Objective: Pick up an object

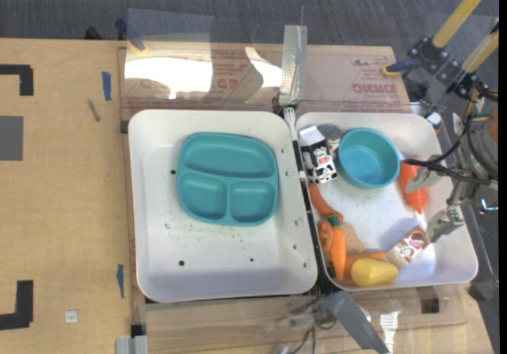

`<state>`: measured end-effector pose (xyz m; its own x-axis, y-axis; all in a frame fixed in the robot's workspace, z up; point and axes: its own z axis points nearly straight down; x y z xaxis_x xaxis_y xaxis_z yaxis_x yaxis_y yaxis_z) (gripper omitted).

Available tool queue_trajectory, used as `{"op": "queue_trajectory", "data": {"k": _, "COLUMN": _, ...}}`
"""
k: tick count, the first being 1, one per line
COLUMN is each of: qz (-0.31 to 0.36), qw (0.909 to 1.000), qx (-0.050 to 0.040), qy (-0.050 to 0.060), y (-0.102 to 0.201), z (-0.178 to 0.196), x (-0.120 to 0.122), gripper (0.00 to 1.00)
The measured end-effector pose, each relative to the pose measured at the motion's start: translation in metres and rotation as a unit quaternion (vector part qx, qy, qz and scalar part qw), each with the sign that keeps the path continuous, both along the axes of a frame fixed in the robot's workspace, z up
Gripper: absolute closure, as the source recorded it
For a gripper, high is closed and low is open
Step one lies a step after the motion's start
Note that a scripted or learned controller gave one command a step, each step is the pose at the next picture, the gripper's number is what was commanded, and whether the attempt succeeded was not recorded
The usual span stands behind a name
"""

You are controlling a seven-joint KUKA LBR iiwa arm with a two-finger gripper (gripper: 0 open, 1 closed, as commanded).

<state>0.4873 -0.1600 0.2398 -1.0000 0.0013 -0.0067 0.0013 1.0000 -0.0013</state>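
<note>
The right bin point(455, 261) holds a teal bowl point(368, 157), a black-and-white carton point(321, 163), an orange carrot point(338, 253), a yellow lemon point(372, 271), a small red-and-white carton point(410, 249) and an orange piece point(413, 186) by the right wall. My gripper point(432, 202) reaches in over the bin's right side, open, its two fingers spread apart. One finger lies next to the orange piece, the other just above the small carton. Nothing sits between the fingers.
The left bin point(150, 210) carries a teal divided plate point(227, 178). A long orange strip point(322, 202) lies along the right bin's left wall. Clear plastic and cardboard stand behind the bins. Cables and yellow struts crowd the far right.
</note>
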Motion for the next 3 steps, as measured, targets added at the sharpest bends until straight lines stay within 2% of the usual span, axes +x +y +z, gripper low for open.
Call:
{"op": "queue_trajectory", "data": {"k": 1, "qz": 0.121, "qw": 0.9927, "qx": -0.0002, "qy": 0.001, "y": -0.036, "z": -0.105, "x": 0.059, "gripper": 0.0}}
{"op": "queue_trajectory", "data": {"k": 2, "qz": 0.166, "qw": 0.9861, "qx": -0.0015, "qy": -0.004, "y": 0.018, "z": -0.15, "x": 0.129, "gripper": 0.0}}
{"op": "queue_trajectory", "data": {"k": 3, "qz": 0.028, "qw": 0.9996, "qx": -0.0008, "qy": -0.001, "y": -0.053, "z": -0.151, "x": 0.081, "gripper": 0.0}}
